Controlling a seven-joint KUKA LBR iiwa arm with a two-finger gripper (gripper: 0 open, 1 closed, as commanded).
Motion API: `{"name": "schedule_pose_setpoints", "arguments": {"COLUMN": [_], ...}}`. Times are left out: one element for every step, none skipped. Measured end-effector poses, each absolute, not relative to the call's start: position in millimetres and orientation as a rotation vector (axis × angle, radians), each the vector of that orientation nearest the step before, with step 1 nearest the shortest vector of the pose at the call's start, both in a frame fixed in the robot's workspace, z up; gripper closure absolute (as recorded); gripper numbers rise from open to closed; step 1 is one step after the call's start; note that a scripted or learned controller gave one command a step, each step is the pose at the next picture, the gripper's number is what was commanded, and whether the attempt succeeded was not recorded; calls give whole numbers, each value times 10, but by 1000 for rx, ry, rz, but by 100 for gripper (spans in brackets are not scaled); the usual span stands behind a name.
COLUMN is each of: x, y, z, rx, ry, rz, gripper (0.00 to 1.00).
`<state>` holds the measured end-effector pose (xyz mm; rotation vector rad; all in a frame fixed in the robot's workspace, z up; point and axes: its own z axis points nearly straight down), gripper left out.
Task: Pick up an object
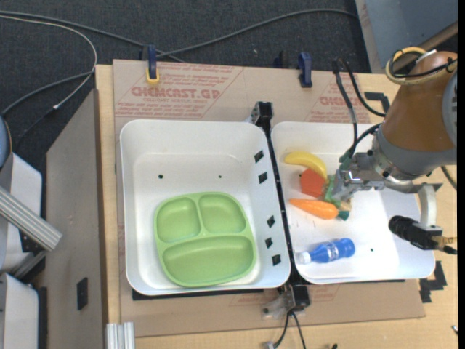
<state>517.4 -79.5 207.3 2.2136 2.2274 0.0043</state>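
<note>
The arm [420, 115] reached in from the right and covered the upper right part of the right bin [378, 267], so that bin's far corner was hidden. Its gripper [338, 193] was low in the bin, among the toys, and was small and dark against them; whether its fingers were apart or together could not be told, and nothing could be seen between them. A green thing [336, 192] right at the gripper was too muddled with it to name.

The toys lay in the left half of the right bin: a banana [308, 161] farthest back, a red piece [312, 184] just in front of it and partly under it, a carrot [314, 209] lying crosswise just in front of the red piece, and a blue bottle [328, 251] with a white cap near the front wall, well apart from the gripper. The gripper stood just beside the carrot's right end and the red piece. The bottle's label was too small to read.

The left bin [138, 195] held a green plate [206, 237] with three compartments, toward its front.

The board [189, 86] under the bins bore red print, read as "CHEMCAST GP" behind the left bin; the same print behind the right bin was partly cut off by a cable [347, 100] and the arm. Two blue clamps [152, 62] gripped the board's far edge.
</note>
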Motion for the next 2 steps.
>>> {"name": "schedule_pose_setpoints", "arguments": {"x": [5429,5625], "y": [-361,175], "z": [2038,2186], "rx": [2214,2213], "ry": [2228,2228], "rz": [4,6], "gripper": [100,100]}}
